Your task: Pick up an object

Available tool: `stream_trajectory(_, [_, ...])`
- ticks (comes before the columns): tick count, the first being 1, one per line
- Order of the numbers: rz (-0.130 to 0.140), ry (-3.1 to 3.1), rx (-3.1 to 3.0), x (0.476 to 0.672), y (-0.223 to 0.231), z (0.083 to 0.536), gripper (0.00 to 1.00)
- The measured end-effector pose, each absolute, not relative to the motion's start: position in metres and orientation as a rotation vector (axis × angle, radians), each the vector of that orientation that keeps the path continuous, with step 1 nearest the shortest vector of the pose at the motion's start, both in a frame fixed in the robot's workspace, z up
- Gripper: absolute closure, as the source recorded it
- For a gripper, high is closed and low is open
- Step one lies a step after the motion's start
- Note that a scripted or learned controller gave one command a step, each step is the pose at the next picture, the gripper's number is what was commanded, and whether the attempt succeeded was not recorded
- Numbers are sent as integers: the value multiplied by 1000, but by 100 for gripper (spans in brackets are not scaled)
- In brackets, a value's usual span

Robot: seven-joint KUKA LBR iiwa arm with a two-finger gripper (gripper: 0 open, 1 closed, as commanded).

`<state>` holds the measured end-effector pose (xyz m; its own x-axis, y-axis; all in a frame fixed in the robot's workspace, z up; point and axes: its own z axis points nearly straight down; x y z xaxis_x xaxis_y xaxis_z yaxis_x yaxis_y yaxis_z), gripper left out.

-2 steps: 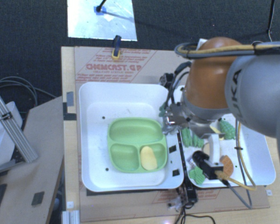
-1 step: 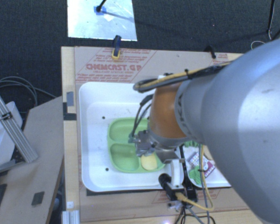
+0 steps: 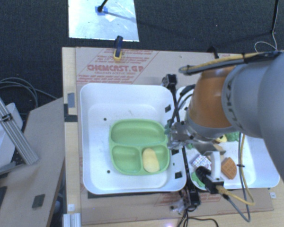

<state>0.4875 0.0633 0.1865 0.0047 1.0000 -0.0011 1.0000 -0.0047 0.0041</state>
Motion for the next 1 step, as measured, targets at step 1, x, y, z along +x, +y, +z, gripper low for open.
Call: stream_trajectory(1, [2,2223,2220,487,68,184,0])
